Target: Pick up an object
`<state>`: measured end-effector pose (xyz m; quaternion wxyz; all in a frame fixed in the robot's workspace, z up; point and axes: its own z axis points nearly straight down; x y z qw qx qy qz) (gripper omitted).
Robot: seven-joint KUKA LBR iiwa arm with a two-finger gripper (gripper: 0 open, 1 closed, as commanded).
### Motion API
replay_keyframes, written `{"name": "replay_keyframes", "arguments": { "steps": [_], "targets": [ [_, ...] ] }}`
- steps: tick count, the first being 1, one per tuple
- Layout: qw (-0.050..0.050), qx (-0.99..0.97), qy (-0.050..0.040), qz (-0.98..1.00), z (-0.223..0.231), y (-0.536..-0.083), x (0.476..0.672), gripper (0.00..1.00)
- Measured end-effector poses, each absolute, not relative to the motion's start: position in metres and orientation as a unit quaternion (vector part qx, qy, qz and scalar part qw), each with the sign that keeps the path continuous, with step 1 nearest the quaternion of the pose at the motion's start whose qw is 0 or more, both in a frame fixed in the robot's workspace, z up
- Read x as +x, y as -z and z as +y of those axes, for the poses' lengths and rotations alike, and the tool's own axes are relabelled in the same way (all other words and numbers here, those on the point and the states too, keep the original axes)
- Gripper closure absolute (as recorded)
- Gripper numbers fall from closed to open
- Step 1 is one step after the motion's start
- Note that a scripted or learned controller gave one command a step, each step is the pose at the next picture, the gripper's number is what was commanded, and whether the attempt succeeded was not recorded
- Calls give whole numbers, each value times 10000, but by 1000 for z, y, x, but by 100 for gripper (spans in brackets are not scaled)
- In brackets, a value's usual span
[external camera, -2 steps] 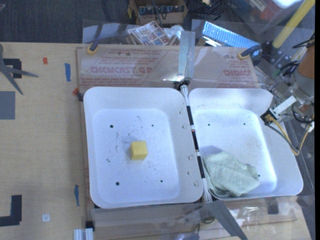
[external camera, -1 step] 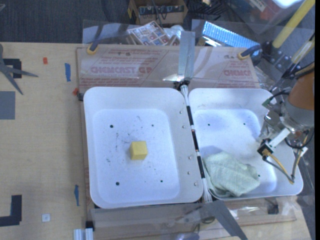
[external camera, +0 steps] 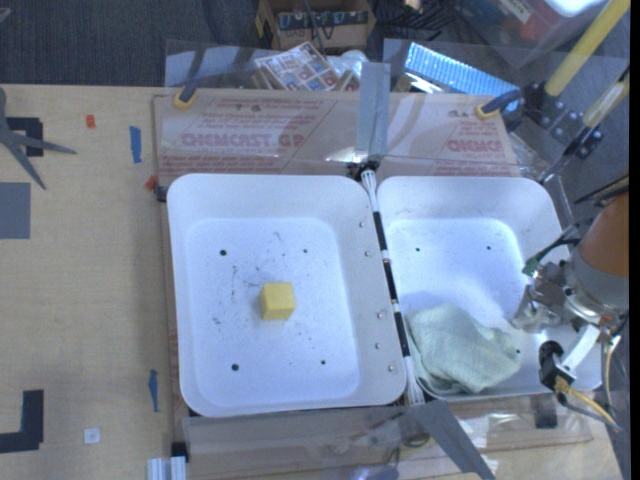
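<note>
While the gripper (external camera: pixel 528 303), its grasp state impossible to tell, sits at the right edge over the right bin (external camera: pixel 450 203), near the pale cloth (external camera: pixel 462 348), a descent may snag limp fabric; the yellow block (external camera: pixel 278 301) lies centre-left.

Light wooden table (external camera: pixel 80 298) with blue tape marks (external camera: pixel 135 144); clear plastic sheeting (external camera: pixel 300 128) lies along its far edge. Dark grey floor (external camera: pixel 90 18) and a cardboard box (external camera: pixel 312 8) occupy the upper frame.
</note>
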<state>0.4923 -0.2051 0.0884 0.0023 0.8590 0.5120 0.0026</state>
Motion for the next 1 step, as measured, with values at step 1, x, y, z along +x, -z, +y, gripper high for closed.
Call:
{"name": "replay_keyframes", "arguments": {
  "steps": [1],
  "targets": [
    [6,8459,-2,5333,-214,-155,479,100]
  ]
}}
